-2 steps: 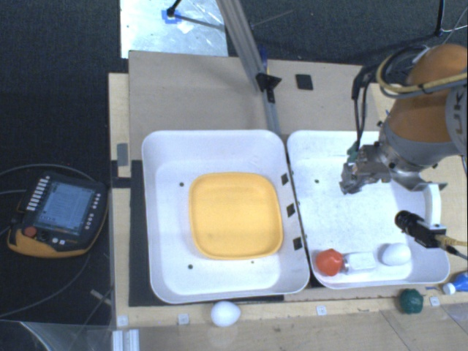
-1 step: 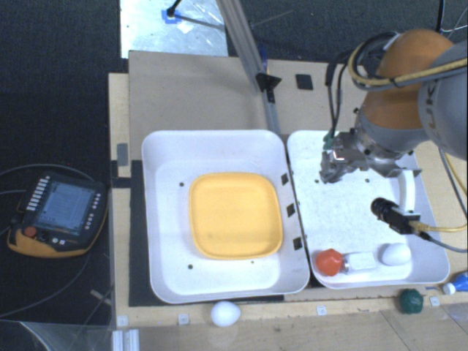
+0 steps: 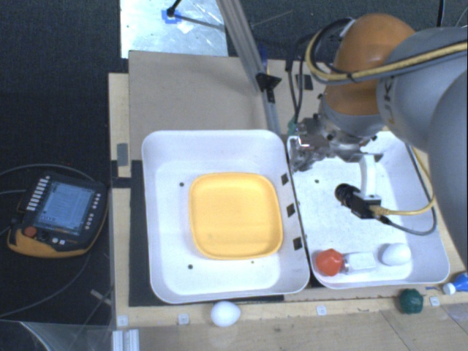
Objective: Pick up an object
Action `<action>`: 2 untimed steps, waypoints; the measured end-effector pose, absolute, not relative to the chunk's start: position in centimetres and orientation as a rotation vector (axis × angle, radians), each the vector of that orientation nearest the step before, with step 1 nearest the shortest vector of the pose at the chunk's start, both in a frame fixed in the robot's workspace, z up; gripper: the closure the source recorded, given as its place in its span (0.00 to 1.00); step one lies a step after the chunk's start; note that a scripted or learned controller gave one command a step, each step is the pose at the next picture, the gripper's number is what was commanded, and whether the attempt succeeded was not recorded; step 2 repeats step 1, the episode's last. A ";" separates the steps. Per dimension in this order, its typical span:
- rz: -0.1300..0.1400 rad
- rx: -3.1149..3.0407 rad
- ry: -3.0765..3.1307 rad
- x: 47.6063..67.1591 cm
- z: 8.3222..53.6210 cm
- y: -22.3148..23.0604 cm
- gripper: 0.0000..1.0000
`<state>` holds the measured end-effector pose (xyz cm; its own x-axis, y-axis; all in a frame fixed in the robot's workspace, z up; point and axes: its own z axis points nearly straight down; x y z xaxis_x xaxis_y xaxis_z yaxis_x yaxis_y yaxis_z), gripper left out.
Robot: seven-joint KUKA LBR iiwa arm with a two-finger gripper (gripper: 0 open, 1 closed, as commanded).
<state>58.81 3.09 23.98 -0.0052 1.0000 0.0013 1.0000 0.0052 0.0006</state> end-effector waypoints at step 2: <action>-0.001 -2.215 -2.226 60.6 22.8 8.6 1.00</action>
